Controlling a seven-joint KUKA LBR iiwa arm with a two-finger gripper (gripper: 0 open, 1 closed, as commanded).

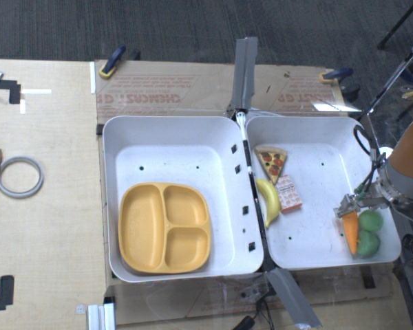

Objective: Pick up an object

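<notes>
1. Desk [48, 253]: a pale wooden surface carrying two shallow white bins side by side, so that items can be lifted from one tray and set down in the other.
2. Left bin [117, 143]: holds a yellow divided plate [165, 227] lying flat toward its near-left corner, its compartments facing up.
3. Right bin [310, 239]: holds the candidate objects. A toy pizza slice [271, 161], a banana [267, 199] and a small red-and-white packet [288, 193] lie close together against the bin's left wall, beside the central divider.
4. Carrot [350, 232]: an orange toy lying near the right bin's right wall, its thick end toward the arm, with two green round pieces [369, 231] just beside it. By its position under the tool, it appears to be the object chosen for picking.
5. Claw [349, 206]: reaching in from the right, low in the right bin, its tip directly at the top end of the carrot. Whether its jaws are apart or closed cannot be told here, and no item is seen lifted; the carrot rests on the bin floor.
6. Surroundings: a roll of tape [18, 177] lies on the desk at left, well apart from the bins; blue clamps [113, 61] pin the cardboard backing, presumably to keep the bins from shifting.
</notes>
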